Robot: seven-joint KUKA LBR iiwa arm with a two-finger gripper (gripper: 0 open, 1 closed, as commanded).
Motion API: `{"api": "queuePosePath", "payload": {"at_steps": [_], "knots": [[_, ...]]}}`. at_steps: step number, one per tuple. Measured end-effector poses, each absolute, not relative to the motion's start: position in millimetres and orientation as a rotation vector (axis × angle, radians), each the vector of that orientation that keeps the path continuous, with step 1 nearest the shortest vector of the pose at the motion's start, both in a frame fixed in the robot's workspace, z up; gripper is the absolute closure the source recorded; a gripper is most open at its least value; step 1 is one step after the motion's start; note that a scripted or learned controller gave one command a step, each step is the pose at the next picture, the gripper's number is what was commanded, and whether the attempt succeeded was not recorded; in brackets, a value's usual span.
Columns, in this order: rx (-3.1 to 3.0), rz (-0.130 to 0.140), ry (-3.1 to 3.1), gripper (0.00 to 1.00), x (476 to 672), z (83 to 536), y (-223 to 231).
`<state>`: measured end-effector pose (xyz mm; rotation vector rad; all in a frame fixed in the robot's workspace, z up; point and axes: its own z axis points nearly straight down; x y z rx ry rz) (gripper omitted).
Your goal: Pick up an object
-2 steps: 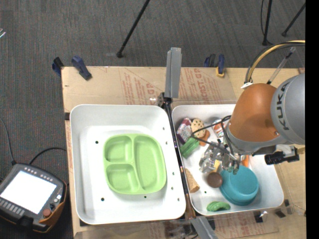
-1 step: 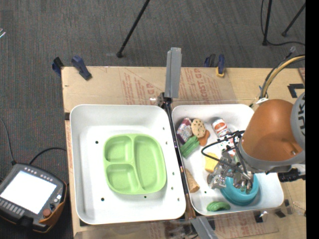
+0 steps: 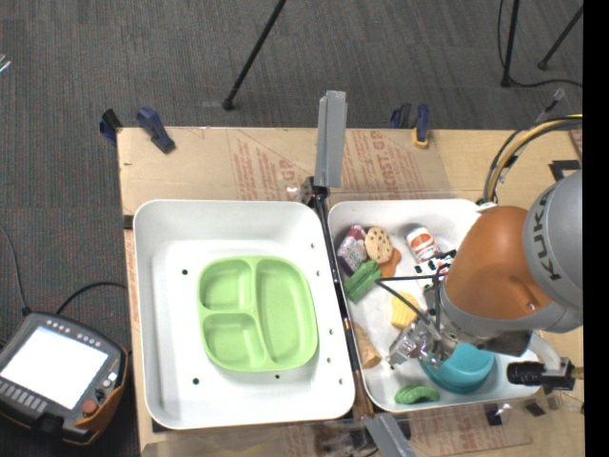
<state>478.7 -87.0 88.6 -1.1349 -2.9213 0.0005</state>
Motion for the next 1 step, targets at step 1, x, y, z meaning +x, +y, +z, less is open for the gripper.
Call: {"api": "queuePosePath", "payload": {"at_steps": [1], "knots": [[-1.135, 0.0, -2.924, 0.0, 479.5, 89.6, -87.0]]}}
